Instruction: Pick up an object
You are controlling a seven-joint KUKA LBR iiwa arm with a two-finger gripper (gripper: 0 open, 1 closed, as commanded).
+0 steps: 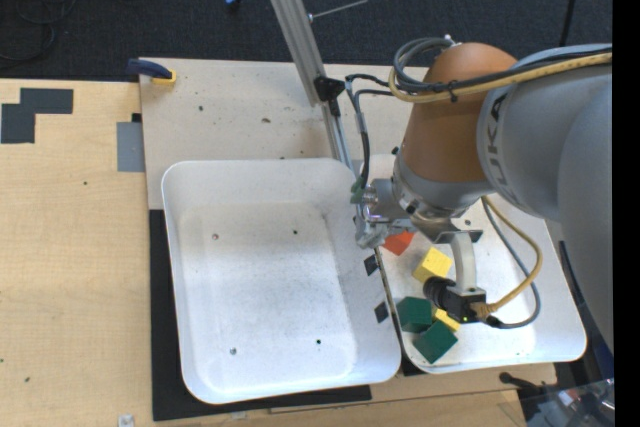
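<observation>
**White bins, crowded right side**

White plastic makes up the left bin [260, 285], the biggest thing on the bench and the landmark here; only a few dark specks lie in it. Against its right wall sits the right bin [540, 340], much of it covered by the grey arm [545, 140] and the orange band [455, 110] above the wrist, which lean in from the right. Cables loop around the wrist and down into the right bin.

A slanted aluminium rail [300, 40] rises from behind the left bin's far right corner, passing close by the arm.

The gripper [375, 225] hangs just past the left bin's right wall, over the near edge of the right bin; whether its fingers are apart or closed cannot be told.

Just right of that wall lie the blocks: two green blocks [425, 327] touching, a yellow block [435, 264] beyond them, and an orange-red block [398, 241] just beside the gripper, partly hidden by it.
</observation>
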